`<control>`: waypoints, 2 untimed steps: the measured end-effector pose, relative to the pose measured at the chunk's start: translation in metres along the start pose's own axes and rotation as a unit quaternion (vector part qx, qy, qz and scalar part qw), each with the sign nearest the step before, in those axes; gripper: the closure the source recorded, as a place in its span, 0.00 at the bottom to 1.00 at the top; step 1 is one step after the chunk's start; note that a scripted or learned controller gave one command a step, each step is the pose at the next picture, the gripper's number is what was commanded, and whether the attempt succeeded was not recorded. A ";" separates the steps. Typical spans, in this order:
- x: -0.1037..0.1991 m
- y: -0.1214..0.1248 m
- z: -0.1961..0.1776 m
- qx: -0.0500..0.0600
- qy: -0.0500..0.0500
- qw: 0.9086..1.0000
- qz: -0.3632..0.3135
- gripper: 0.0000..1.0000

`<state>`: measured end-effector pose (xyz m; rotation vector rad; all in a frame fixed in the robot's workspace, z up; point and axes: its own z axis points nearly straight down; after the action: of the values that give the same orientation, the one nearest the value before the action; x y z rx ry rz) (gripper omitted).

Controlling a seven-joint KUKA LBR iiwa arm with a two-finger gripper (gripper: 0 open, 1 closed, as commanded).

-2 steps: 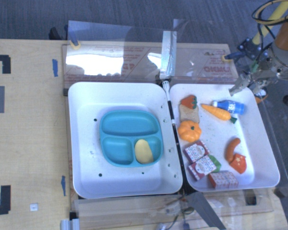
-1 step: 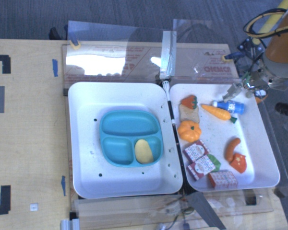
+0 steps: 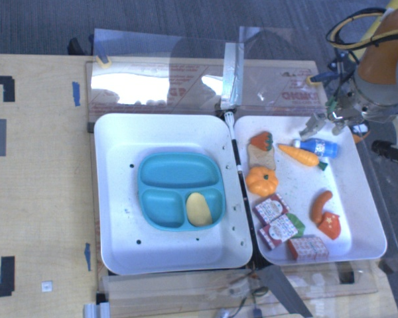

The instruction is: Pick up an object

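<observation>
The pale wooden tabletop (image 3: 40, 197) looks matt, with a faint grain. Both shallow white plastic bins (image 3: 113, 197) (image 3: 368, 211) are smooth with a soft sheen. The blue three-part plastic tray (image 3: 166, 177) is smooth and slightly glossy, and the yellow egg-shaped piece (image 3: 199, 209) in it looks smooth and matt. Behind the bins, clear plastic sheeting (image 3: 159, 71) shines with bright glare. The orange toy pumpkin (image 3: 262, 181) and orange toy carrot (image 3: 298, 155) look like smooth plastic. The small red printed cartons (image 3: 270, 211) look papery.
</observation>
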<state>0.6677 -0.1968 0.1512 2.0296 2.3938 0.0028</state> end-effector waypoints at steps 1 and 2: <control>0.021 -0.020 0.065 0.000 0.000 0.999 -0.034 0.00; -0.001 -0.002 -0.028 -0.002 -0.001 1.000 0.021 0.00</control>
<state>0.6659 -0.1978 0.1788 2.0770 2.3470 0.0047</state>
